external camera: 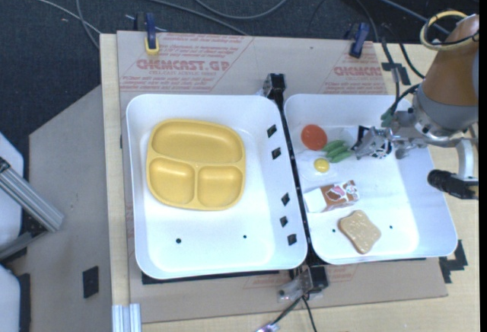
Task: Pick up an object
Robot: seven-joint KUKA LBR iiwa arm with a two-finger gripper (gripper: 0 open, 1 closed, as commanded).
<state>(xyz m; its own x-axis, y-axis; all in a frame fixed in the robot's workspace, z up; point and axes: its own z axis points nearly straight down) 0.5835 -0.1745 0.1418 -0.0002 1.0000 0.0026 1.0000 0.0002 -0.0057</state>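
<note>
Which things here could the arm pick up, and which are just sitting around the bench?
For the job: gripper, green piece beside it, red ball, small yellow ball, wrapped snack, bread slice, all in the right bin.

Lying about: yellow divided tray, left bin, blue clamps, cables.

You saw a yellow divided tray (pixel 196 165) in the white left bin (pixel 262 239). At three o'clock, the white right bin (pixel 426 228) held a red-orange ball (pixel 313 135), a green piece (pixel 336 148), a small yellow ball (pixel 322 165), a tan slice (pixel 359 231) and a red-brown-white packet (pixel 338 194).
</note>
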